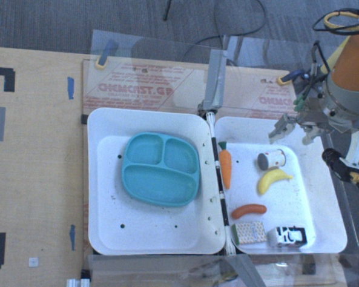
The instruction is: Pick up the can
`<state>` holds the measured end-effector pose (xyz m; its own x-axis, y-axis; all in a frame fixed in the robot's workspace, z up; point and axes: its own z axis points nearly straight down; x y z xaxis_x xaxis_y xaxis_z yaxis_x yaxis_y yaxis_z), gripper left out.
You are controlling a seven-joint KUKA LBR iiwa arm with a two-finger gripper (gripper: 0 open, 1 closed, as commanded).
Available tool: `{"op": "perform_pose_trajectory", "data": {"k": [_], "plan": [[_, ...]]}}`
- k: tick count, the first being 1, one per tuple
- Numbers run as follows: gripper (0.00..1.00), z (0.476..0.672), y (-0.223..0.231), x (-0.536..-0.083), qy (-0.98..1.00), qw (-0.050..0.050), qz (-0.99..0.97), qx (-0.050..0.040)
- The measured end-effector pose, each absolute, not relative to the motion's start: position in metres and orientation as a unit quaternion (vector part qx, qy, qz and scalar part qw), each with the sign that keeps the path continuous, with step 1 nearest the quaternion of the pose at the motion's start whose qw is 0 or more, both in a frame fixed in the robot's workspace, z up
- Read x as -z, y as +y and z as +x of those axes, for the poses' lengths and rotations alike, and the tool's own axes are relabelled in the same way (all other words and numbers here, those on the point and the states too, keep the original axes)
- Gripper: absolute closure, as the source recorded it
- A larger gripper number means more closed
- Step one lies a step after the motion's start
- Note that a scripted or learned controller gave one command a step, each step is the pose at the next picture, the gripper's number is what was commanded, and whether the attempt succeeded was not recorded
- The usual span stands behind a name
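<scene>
Camera view, arm reaching from right, gripper [294, 130] fingers spread apart, poised above can [271, 159]

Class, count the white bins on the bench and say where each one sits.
2. The left white bin holds a teal divided plate; the right white bin beside it holds the small food items, including a lying can.
</scene>
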<state>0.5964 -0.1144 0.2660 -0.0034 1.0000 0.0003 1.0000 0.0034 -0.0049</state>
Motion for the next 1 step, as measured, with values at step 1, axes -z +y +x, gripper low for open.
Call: {"op": "perform_pose_trajectory", "data": {"k": [1], "plan": [[0.0, 0.6224, -0.0987, -0.2987, -0.682, 0.0, -0.732, -0.0005]]}}
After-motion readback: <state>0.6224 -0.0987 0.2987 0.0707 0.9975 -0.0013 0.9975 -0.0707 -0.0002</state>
